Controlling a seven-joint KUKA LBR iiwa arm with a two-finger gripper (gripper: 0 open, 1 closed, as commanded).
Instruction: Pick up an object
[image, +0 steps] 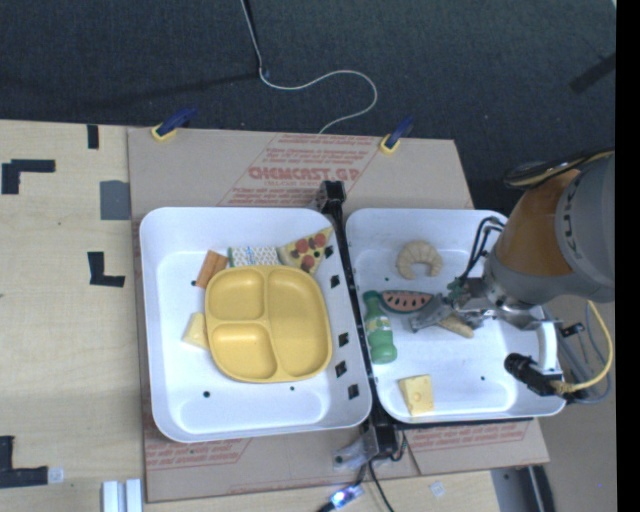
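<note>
Gripper (432, 318) is down low in the right bin (470, 395), beside the watermelon slice (408, 299); I cannot tell its grip. It should close slowly, then lift straight

**Count of things on the bench**

Two white bins: the left bin (165, 330) and the right bin (470, 390).

Left bin: one yellow tray (268, 322), one pizza slice (308, 248), one orange piece (211, 267), one pale wedge (194, 330).

Right bin: one croissant (419, 259), one watermelon slice (407, 299), one green bottle (380, 332), one cheese block (417, 393).

One arm (545, 240), one gripper (440, 318).
</note>
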